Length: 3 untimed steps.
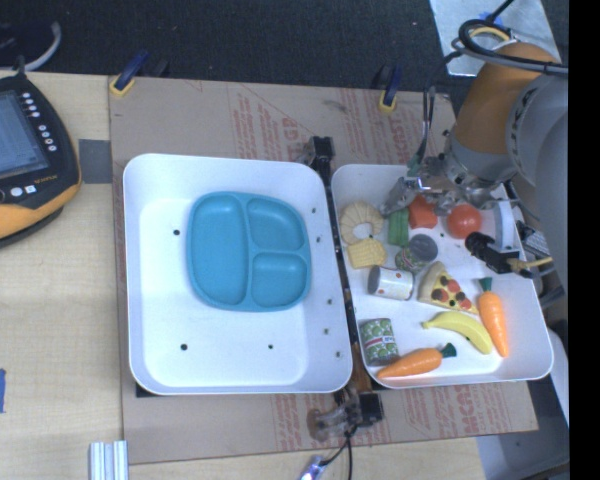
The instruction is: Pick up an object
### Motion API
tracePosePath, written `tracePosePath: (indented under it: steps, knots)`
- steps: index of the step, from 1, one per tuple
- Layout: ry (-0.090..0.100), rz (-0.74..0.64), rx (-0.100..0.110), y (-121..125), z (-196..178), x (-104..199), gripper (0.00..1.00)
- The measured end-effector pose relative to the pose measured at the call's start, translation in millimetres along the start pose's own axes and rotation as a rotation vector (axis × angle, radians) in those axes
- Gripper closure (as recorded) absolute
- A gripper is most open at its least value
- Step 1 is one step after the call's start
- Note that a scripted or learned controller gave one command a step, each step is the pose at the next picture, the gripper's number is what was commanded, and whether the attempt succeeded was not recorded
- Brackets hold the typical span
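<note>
Toy food (432, 290) is scattered in the right bin (525, 368) — gripper (417, 194) lowered over it, finger state indiscernible.

From here almost nothing can be read. The cardboard sheet (280, 118) under both bins carries repeated red printing in diagonal rows, but the letters are too small and faint to make out. Well off to the far side from the tool (420, 193), the teach pendant (15, 163) has a lit screen whose contents are blurred. The small green can (378, 340) bears a label, unreadable.
</note>
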<state>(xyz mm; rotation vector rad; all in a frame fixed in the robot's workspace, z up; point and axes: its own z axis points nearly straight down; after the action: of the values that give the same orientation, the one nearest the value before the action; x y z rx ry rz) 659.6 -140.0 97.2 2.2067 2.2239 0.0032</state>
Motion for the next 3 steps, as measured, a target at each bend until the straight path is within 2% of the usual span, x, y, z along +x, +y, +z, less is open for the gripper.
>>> tracePosePath:
  steps: [1, 2, 3]
  knots:
    - [0.0, -0.003, 0.001, 0, -11, -1, 1.0]
    - [0.0, -0.003, 0.002, 0, -11, -1, 0.0]
    - [-0.001, -0.004, -0.001, 1, -22, -2, 1.0]
